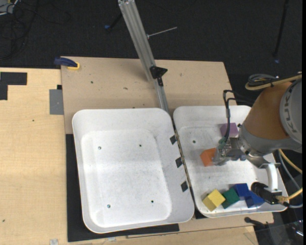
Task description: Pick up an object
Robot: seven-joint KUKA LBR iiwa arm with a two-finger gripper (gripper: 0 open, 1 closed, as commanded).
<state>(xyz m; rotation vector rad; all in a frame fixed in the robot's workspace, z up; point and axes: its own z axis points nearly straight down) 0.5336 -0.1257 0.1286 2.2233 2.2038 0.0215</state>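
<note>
My end effector (220, 156) is low in the right bin (194, 121), just beside the orange block (207, 157), presumably to grasp it; grip state I cannot tell, so no hold claimed.

Robotics lab: plywood bench (117, 86), aluminium camera mast (140, 37), loose cables (5, 4), dark floor, two white bins (86, 119).

A single camera sits fixed above the counter (143, 83), looking down at a slant from a middling height. Both white bins fill the lower half of the frame, the left bin (86, 121) and the right bin (194, 116) side by side. Dark floor runs along the top, and the arm (270, 121) enters at the right edge.
</note>
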